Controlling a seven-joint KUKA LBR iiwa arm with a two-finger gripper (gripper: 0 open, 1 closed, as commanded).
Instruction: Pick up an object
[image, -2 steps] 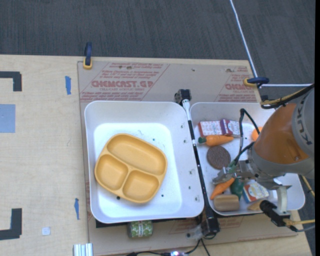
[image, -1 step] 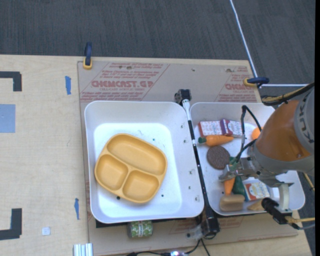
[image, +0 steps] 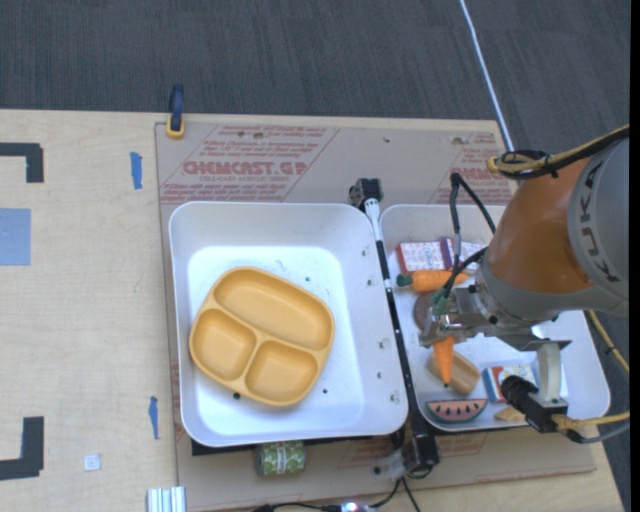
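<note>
The gripper (image: 441, 335) hangs low in the right bin (image: 596, 385), its fingers closed on an orange carrot (image: 442, 357) that points downward just beneath it. Well to its left, the left bin (image: 190, 240) holds a yellow divided plate (image: 261, 335). Below the gripper lies a watermelon slice (image: 457, 409); just above it, a second carrot (image: 432, 281).

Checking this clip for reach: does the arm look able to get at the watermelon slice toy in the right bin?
Probably yes. The red and green watermelon slice toy lies uncovered at the right white bin's near edge, just below the gripper, with a tan block close beside it.
</note>
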